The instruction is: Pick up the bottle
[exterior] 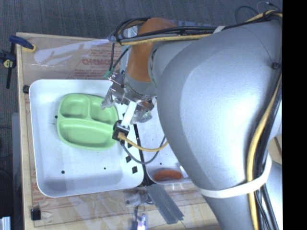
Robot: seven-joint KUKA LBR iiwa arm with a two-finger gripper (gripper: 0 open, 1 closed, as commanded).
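Observation:
My gripper (125,104) hangs over the seam between the two bins, at the right rim of a green divided plate (86,121) that lies in the left bin (72,176). A yellow cable (144,147) loops below the gripper. An orange-brown oblong thing (168,175), which may be the bottle, lies in the near corner of the right bin (156,180). It is well below the gripper and apart from it. The arm's grey body (220,104) hides most of the right bin.
The green plate fills the upper middle of the left bin, with bare white floor in front of it. A grey metal bracket (163,204) sits at the bench's front edge. A blue clamp (21,43) grips the bench's far left corner.

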